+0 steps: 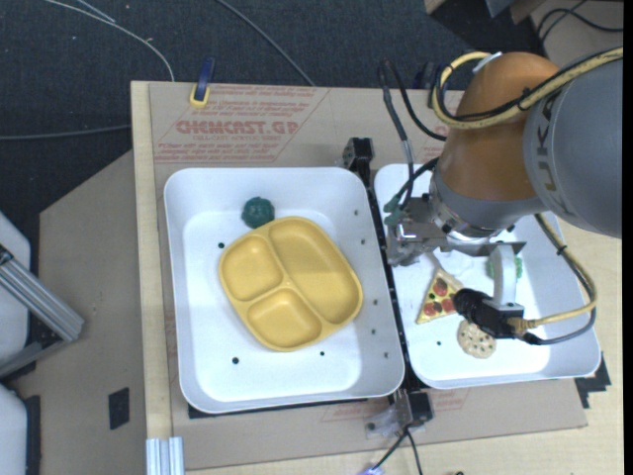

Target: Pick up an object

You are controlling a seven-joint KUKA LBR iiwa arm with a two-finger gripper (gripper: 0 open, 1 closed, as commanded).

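Pizza-slice toy, triangular, red-topped (pixel 437 299): lay in right white bin (pixel 554 359) just below end effector (pixel 420 234), beside round speckled cookie (pixel 476 339). Finger state indeterminable. Risk, judged: crowded neighbours and flat shape could cause a missed grasp.

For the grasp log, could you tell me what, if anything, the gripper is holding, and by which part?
It cannot be told: the arm hangs over the right bin, hiding the gripper's tips. The pizza slice and cookie lie in that bin.
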